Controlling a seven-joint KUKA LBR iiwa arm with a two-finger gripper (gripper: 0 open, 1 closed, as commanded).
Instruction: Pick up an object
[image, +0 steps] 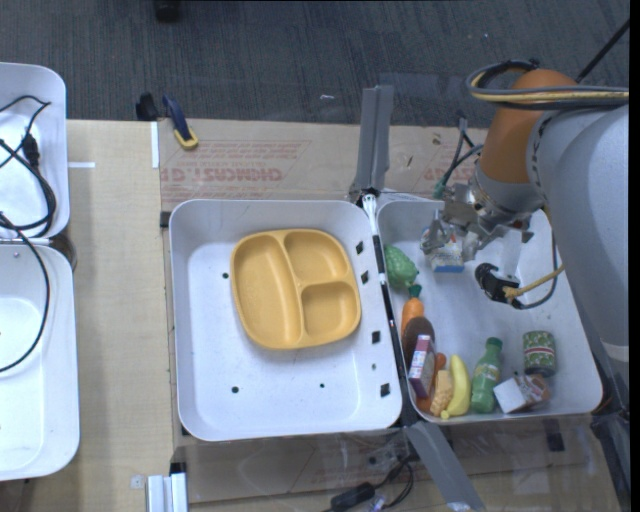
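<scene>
One grey arm (580, 200) with an orange band reaches in from the view's right and bends down over the far end of the right bin (480, 320), its hand (448, 238) pointed at the bin floor. Whether the hand is open or closed cannot be told, nor whether it grips anything. A small blue-and-white item (448, 264) lies directly under the hand, contact unclear. Just left of the hand sits a green lump (400, 267) against the bin wall. Toward the camera from there come a carrot (412, 309) and a brown bottle (419, 333). Well apart from the hand, along the near wall, lie a banana (459, 386) and a green bottle (486, 376) side by side, with a patterned can (539, 352) to their right. Farther left of the hand, past the divider, a yellow divided plate (295, 288) rests in the left bin (210, 300) — both bins sit on the wooden table (110, 250).
</scene>
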